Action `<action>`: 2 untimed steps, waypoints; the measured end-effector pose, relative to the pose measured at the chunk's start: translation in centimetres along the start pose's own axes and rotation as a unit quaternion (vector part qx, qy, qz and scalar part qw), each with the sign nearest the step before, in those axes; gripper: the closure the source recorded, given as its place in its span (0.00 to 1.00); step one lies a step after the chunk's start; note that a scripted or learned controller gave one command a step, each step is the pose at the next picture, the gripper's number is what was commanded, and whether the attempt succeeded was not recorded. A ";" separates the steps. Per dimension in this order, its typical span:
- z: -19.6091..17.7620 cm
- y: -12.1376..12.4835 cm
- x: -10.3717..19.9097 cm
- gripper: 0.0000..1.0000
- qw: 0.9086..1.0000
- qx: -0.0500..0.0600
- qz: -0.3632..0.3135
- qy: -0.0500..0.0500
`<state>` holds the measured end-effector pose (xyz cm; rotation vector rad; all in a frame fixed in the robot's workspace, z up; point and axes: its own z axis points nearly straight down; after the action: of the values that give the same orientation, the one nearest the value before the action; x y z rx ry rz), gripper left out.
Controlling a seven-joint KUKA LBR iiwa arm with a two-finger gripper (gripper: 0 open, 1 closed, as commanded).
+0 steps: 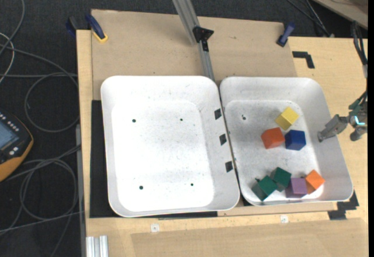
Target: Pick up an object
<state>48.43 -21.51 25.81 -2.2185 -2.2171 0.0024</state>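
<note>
The gripper [345,129] sits at the right edge of the scene, just beyond the right rim of the right bin [327,104], with its two fingers spread apart and nothing between them; one grey finger [329,129] points left over the bin's rim, touching no block. Inside the right bin, a yellow block [287,118] lies farthest back, with a red block [272,138] and a blue block [295,139] just in front of it, the red and blue close side by side. Along the near wall a second cluster is packed together: two dark green blocks [273,181], a purple block [298,186] and an orange block [314,179], the orange nearest the right near corner. The far left part of this bin's floor is bare, giving open room between the two clusters and the far wall. The left bin [117,98] stands just beside it, rims nearly touching along the middle.
</note>
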 end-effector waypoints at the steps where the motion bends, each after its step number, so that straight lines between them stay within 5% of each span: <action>1: -0.2 0.1 0.0 0.00 1.000 -0.002 -0.001 -0.001; 2: 4.0 0.0 -0.2 0.00 1.000 0.000 0.000 0.000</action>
<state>48.36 -21.73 21.78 -2.2182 -2.2175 0.0026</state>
